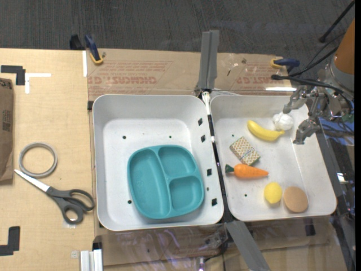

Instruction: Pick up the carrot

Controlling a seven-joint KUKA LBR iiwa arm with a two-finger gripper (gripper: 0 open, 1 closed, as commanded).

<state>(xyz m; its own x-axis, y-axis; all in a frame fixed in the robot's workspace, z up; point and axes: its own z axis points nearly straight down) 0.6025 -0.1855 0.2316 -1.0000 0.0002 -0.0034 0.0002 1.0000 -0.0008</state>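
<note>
The carrot (251,172), orange with a green stem end, lies flat in the middle of the right bin (316,168), stem pointing left. My gripper (298,118) hangs over the bin's upper right part, well up and right of the carrot. Its fingers (302,133) stand open with nothing between them. A small white lump (282,121) sits just left of the gripper.
In the right bin, a banana (264,131) and a patterned block (245,150) lie above the carrot, with a lemon (273,193) and a brown round item (295,200) below right. A teal divided tray (165,180) sits in the left bin (113,123). Scissors (59,195) and a tape roll (38,159) lie on the bench.
</note>
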